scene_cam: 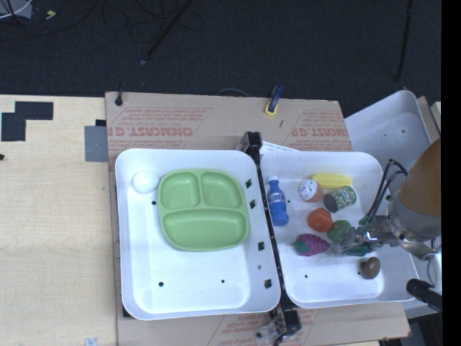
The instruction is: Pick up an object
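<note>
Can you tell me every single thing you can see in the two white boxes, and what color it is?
left bin: 1, white, left side of bench
right bin: 1, white, right side of bench
divided plate: 1, green, left bin
ball: 1, white, left bin's far-left corner
bottle: 1, blue, right bin, by the divider
speckled egg: 1, white
banana: 1, yellow
can: 1, green
tomato: 1, red-orange
purple toy: 1, purple
green toy: 1, green
brown lump: 1, brown
gripper: 1, grey, over right bin

You are looking at a robotics lab bench: two shallow white plastic bins (pixel 137 294) sit on printed brown cardboard (pixel 216 125) over a pale wooden benchtop (pixel 50 251), with black cables (pixel 144 13) trailing across dark carpet (pixel 302 42) beyond its far edge.
</note>
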Available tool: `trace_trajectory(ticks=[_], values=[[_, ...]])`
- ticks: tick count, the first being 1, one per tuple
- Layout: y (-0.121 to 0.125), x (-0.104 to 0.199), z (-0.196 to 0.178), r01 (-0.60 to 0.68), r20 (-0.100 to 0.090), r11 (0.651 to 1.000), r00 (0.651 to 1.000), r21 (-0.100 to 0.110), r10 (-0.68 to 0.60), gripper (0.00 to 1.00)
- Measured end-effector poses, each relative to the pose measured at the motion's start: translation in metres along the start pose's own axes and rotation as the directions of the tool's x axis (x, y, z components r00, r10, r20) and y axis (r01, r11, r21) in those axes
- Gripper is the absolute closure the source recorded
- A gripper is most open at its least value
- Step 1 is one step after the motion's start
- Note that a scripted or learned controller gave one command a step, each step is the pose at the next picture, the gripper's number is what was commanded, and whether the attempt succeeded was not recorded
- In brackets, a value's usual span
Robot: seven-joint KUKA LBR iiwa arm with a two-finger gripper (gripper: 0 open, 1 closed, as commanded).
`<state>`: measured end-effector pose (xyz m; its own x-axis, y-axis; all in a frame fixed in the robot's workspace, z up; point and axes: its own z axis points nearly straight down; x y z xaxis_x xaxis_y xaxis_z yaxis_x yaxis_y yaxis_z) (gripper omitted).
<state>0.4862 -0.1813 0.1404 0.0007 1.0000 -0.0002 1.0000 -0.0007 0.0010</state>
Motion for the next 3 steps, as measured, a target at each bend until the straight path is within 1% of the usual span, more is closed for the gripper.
trace_trajectory(ticks=[1,2,3], values=[[0.001,0.006,-0.044,0.001,0.0,1.0,1.0,0.0,-0.001,1.0],[0.002,0.005,-0.089,0.001,0.0,1.0,1.0,0.0,-0.001,1.0],[0.004,0.048,-0.084,0.004,-0.003,1.0,1.0,0.004,-0.004,1.0]])
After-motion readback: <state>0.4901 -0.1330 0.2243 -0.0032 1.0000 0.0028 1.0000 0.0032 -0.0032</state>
